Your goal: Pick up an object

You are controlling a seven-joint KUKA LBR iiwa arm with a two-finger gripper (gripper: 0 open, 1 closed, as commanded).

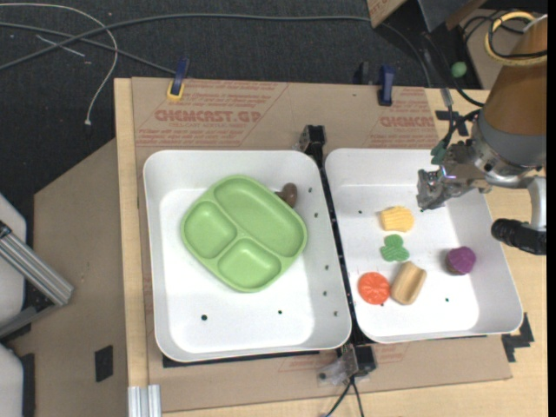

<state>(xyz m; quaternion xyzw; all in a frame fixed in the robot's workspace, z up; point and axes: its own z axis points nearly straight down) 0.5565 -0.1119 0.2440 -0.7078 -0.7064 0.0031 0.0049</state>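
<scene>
The end effector is seen over the upper part of the right bin, just above and to the right of the yellow piece; nothing is seen between its tips, and how far it is opened cannot be told from this view. Five small toy foods are laid in the right bin: the yellow piece nearest the end effector, a green piece just below it, an orange round piece touching or nearly touching a tan roll-shaped piece, and a purple piece apart to the right. The yellow piece is judged the likeliest candidate, being closest and standing free of its neighbours. All of these are judged to be light, stiff moulded plastic with smooth, somewhat slippery skins, so little force should be needed, but a rounded piece may squirt out sideways if it is pinched off-centre. The yellow piece is best taken across its narrower width, at mid-body. The tan and orange pair would be harder, since little room is left between them. In the left bin, a green divided plate lies beside a small brown item; the plate is judged too broad for a pinch except at its rim.
</scene>
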